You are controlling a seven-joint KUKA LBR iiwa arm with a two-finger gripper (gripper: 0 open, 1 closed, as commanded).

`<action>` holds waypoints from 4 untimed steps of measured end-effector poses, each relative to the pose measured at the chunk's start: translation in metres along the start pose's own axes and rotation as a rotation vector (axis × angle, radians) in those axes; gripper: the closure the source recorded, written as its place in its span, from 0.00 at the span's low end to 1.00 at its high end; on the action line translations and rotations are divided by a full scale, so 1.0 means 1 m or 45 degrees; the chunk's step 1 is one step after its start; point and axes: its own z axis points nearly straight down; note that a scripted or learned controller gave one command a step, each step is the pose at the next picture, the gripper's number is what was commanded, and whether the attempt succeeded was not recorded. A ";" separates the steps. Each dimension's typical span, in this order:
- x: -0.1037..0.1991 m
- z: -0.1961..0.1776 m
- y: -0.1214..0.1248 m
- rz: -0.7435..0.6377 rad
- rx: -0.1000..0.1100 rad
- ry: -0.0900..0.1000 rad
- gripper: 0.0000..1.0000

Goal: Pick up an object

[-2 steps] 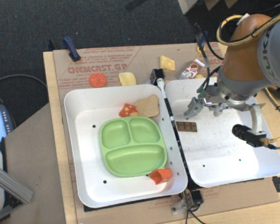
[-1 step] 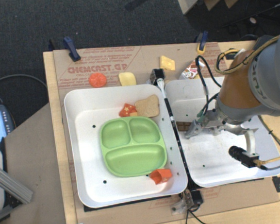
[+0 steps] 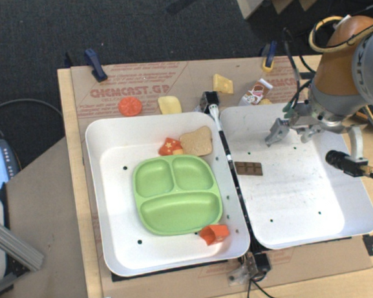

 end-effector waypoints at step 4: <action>0.013 -0.008 -0.086 0.000 0.016 0.008 0.00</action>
